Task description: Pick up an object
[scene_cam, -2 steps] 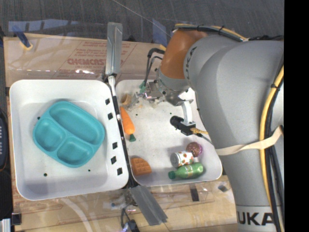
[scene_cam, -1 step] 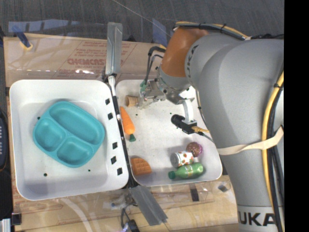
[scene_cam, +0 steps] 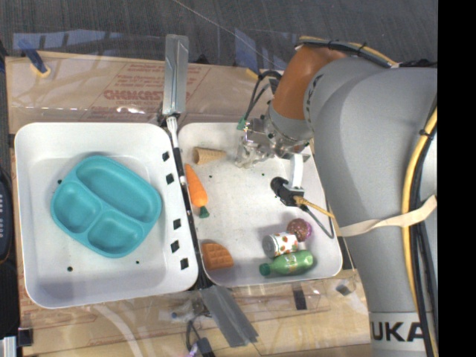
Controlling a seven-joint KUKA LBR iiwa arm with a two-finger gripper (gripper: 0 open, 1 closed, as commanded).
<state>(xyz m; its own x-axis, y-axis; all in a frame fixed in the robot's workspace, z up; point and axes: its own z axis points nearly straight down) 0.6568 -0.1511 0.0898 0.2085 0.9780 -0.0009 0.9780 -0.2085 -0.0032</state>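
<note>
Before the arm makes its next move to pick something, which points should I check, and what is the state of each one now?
1. Pincer low in the right white bin: ok.
2. Pincer open or shut: cannot tell.
3. Object between its fingers: cannot tell.
4. Tan cone-shaped toy lies beside the pincer, near the far wall: ok.
5. Orange plastic carrot lies against the wall: not ok for easy grasp.
6. Green bottle touches the small printed can: not ok.

1. Bare white floor of the right bin lies open just below the gripper.
2. An ice-cream cone lies close on its left.
3. A carrot lies lower left, along the bin wall.
4. A can, a green bottle and a waffle crowd the far lower end.
</note>
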